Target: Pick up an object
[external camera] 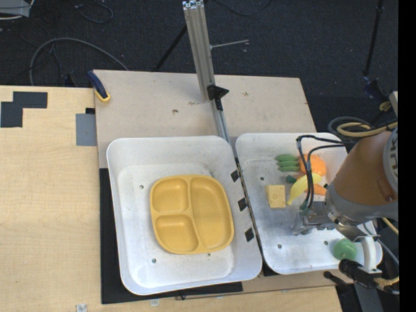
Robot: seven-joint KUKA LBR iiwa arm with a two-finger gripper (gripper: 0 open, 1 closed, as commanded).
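The right bin [279, 252] holds several small items. A pale yellow block [277, 196] lies near its middle. A green piece [286, 162] sits toward the back, with an orange piece [318, 168] and a yellow banana-like piece [298, 188] just right of it. Another green item [344, 247] rests at the bin's right front edge. My gripper [307, 225] reaches down into the right bin, just in front of the yellow piece and right of the block. The arm's wrist covers its fingers.
The left bin [123, 239] holds a yellow three-compartment tray [192, 213]. A metal post [200, 44] rises behind the bins. Cables loop over the right bin's back right corner [325, 142]. A wooden table [39, 194] adjoins on the left.
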